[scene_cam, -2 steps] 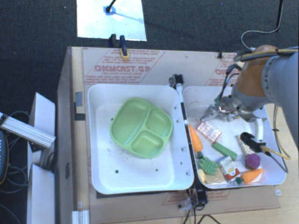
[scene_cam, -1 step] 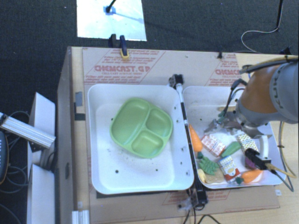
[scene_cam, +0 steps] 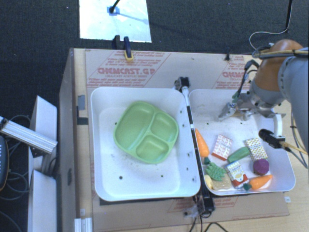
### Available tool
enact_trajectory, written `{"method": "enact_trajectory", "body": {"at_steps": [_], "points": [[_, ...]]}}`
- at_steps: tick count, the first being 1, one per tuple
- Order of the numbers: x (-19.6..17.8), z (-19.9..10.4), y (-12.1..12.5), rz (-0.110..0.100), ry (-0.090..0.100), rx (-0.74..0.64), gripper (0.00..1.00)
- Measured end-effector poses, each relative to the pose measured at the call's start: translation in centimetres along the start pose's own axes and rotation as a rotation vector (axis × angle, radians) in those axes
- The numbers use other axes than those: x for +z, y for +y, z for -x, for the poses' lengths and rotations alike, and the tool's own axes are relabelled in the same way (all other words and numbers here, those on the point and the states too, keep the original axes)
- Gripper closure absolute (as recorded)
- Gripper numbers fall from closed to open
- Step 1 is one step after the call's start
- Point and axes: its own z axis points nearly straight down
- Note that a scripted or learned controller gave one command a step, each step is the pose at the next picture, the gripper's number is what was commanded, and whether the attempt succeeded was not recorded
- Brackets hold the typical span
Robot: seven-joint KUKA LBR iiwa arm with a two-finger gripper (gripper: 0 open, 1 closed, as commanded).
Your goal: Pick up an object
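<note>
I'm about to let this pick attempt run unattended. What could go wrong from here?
1. The toys lie packed in the right bin's near corner, touching, so the hand may close on two or knock neighbours.
2. The orange carrot hugs the divider wall, leaving little finger room.
3. The hand sits over bare floor, so a straight descent could catch nothing.

1. Orange carrot (scene_cam: 202, 143): lies along the right bin's left wall, narrow end pointing up-left.
2. Red-and-white checked packet (scene_cam: 222, 147): flat, just right of that carrot.
3. Green pod-shaped piece (scene_cam: 239, 154): lies slantwise between the checked packet and a yellow-patterned block (scene_cam: 256, 149).
4. Purple round piece (scene_cam: 261, 166): sits just below the patterned block.
5. Second carrot (scene_cam: 260, 181): lies near the front wall, below the purple piece.
6. Small red-and-white carton (scene_cam: 236, 172): tilted, left of the purple piece.
7. Green leafy piece (scene_cam: 215, 170): front-left corner, resting on a tan slice (scene_cam: 219, 184).
</note>
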Motion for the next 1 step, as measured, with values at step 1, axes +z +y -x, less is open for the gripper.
{"method": "enact_trajectory", "body": {"at_steps": [1], "points": [[0.32,2.71,2.46,-0.019,0.003,0.002,0.0]]}}
